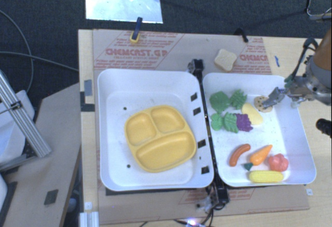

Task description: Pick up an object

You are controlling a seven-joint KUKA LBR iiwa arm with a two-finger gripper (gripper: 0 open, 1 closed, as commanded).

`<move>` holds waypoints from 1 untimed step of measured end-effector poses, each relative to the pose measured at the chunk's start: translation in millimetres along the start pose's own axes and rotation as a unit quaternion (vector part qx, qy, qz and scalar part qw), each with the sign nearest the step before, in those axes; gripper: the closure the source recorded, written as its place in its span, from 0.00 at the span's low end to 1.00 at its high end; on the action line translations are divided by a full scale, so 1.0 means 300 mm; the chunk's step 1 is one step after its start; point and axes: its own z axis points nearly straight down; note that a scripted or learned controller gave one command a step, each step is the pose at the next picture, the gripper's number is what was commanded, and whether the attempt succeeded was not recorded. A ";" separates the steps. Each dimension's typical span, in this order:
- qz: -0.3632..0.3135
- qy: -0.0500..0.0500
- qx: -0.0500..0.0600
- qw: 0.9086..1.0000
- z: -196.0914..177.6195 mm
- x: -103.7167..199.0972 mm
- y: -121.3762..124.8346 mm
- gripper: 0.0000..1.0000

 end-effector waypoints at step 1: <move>0.003 0.002 0.007 1.000 0.334 -0.025 -0.257 0.00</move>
